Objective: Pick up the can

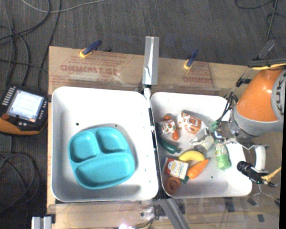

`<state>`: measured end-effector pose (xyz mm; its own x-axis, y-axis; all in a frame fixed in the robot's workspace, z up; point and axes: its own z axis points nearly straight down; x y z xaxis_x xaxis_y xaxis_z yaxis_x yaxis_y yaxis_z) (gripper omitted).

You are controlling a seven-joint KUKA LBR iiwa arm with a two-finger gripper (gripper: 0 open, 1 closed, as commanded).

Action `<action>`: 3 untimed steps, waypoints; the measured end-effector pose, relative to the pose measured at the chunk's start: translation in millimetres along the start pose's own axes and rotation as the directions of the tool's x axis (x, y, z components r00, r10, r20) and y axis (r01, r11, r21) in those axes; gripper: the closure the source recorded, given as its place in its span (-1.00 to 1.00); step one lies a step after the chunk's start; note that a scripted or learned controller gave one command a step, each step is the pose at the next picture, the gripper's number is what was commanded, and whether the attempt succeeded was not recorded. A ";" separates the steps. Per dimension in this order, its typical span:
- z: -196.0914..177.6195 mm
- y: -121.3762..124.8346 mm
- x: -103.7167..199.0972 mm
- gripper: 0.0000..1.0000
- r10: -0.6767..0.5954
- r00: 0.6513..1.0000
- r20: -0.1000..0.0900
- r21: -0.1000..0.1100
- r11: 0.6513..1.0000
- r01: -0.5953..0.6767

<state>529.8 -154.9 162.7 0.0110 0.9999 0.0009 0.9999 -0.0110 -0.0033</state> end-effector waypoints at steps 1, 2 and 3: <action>68.7 21.5 -24.5 -1.00 0.041 0.999 -0.002 -0.003 0.999 -0.041; 59.6 21.4 -24.8 1.00 0.042 0.999 -0.001 -0.003 0.999 -0.042; -52.6 72.8 24.4 1.00 0.010 1.000 0.003 -0.001 1.000 -0.010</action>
